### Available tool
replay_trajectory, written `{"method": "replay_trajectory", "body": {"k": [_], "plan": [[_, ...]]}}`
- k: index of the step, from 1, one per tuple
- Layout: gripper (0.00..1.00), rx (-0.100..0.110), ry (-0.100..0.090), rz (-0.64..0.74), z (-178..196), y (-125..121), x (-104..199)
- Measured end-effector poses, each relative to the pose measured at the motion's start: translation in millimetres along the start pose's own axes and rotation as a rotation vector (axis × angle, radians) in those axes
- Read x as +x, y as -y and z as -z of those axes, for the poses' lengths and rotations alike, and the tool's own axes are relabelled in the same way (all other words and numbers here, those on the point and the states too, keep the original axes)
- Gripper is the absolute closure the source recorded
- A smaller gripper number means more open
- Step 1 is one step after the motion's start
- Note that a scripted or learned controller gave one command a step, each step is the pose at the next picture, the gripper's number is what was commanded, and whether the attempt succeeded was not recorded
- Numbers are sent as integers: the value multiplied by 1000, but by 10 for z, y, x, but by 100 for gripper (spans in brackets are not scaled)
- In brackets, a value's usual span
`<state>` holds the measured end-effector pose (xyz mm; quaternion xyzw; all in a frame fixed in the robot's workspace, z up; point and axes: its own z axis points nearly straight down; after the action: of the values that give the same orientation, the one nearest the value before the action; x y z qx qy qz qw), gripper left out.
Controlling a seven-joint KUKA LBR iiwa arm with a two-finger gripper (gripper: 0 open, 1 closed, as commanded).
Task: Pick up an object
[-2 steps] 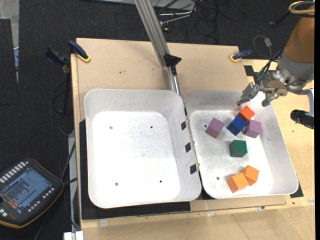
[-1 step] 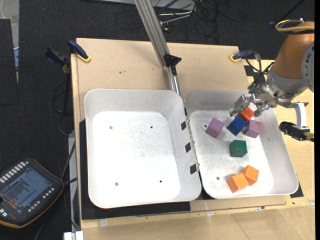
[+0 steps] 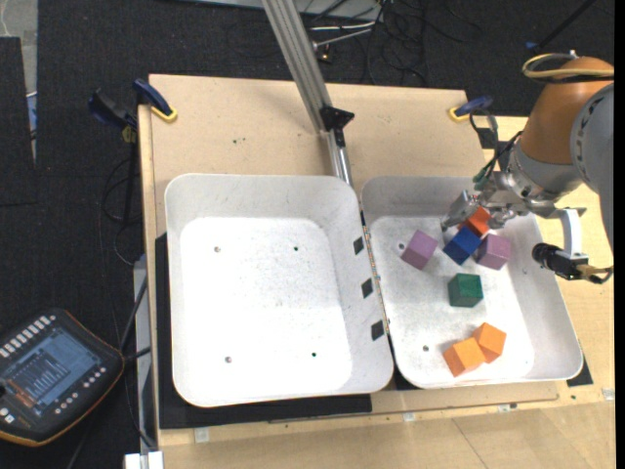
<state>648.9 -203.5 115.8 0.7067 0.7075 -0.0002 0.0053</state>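
Note:
My gripper (image 3: 469, 213) hangs low over the upper part of the right bin (image 3: 547, 330), reaching in from the right. Directly under its tip a small orange block (image 3: 478, 224) rests against a blue block (image 3: 461, 246). A purple block (image 3: 495, 252) lies just right of the blue one, and another purple block (image 3: 420, 249) lies to its left. A dark green block (image 3: 466, 289) sits below them near the bin's middle. Two orange blocks (image 3: 465, 356) (image 3: 490, 340) touch each other near the bin's front. The wrist hides how the tip meets the orange block.
The left bin (image 3: 195, 262) stands beside the right one, joined at a black-clipped seam (image 3: 368, 286). A metal pole (image 3: 303, 57) slants over the bench's back. A teach pendant (image 3: 49, 374) lies off the bench at the lower left.

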Motion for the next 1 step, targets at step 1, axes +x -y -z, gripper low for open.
{"method": "replay_trajectory", "body": {"k": [1], "plan": [[100,-7,1,2,137,-20,5]]}}
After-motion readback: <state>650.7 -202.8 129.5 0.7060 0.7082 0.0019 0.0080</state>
